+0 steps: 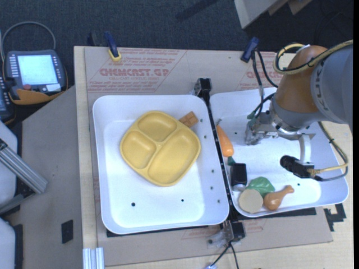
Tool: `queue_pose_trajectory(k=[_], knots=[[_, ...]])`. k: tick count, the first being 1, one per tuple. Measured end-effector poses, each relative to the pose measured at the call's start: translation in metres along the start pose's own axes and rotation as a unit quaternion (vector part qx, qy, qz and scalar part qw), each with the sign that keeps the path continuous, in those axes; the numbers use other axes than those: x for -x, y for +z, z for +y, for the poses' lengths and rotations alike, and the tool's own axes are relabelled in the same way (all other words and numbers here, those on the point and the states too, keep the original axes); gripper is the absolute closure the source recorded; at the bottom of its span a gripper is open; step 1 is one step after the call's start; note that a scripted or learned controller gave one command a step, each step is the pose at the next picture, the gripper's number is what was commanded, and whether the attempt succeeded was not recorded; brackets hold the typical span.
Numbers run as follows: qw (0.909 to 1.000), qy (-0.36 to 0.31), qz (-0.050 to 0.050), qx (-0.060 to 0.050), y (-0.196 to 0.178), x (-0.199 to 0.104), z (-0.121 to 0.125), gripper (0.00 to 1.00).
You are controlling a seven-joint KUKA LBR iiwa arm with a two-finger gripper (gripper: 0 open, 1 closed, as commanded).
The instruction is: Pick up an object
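In the right bin (331, 192) an orange carrot (225, 142) lies by the left wall. Below it sit a small black block (238, 174), a green leafy piece (261, 184), a round cream slice (251, 201) and a brown drumstick (277, 196). My gripper (253, 134) hangs over the upper middle of this bin, right of the carrot and apart from it. Nothing shows in its grasp. The grey arm with its orange band (297, 88) covers the bin's upper right.
The left bin (106, 167) holds a yellow divided plate (161, 148) with a small brown block (189, 119) at its upper right edge. A black divider (216, 150) runs between the bins. Cables (314, 172) trail over the right bin's right side.
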State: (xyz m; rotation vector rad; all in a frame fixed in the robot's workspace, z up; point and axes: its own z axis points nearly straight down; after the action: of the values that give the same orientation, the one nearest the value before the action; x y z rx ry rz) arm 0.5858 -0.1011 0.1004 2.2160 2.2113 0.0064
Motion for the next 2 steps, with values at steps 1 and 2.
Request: queue_pose_trajectory(k=[1,2], knots=[[1.0000,-0.001,0.002,-0.002,-0.043,-0.001,0.005,1.00],[1.0000,-0.001,0.001,-0.002,-0.092,0.008,0.003,1.00]])
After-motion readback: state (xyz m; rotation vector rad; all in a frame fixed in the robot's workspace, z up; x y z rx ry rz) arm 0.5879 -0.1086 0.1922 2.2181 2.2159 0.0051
